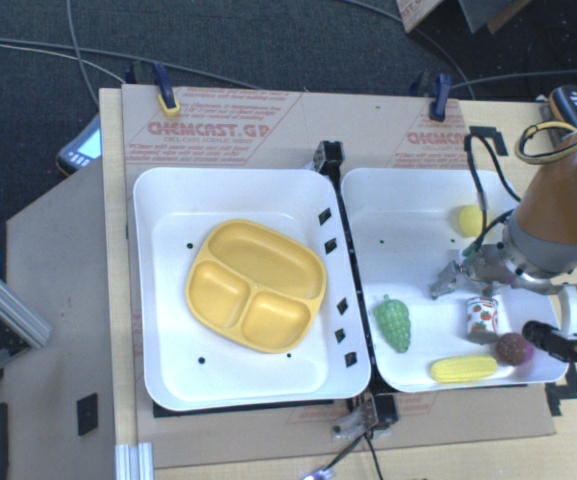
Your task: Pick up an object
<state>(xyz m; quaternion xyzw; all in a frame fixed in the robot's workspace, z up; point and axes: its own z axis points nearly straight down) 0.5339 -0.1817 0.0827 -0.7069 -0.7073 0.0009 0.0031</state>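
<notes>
Hovering low in right white plastic bin (408, 198), grey two-finger gripper (455, 276) spread open, nothing between fingers. Nearest candidates: small red-white carton (481, 315) just right, green bumpy toy fruit (394, 324) near-left. Advice: centre over one target, descend vertically, avoid bin wall.

A yellow divided plate (256, 285) sits in the white left bin (158, 298). In the white right bin (408, 208): a green bumpy fruit (395, 323), a yellow corn cob (464, 369), a yellow lemon (468, 219), a dark maroon ball (513, 348) and a white carton with red spots (482, 315). The tan worktop (238, 118) bears red lettering.
</notes>
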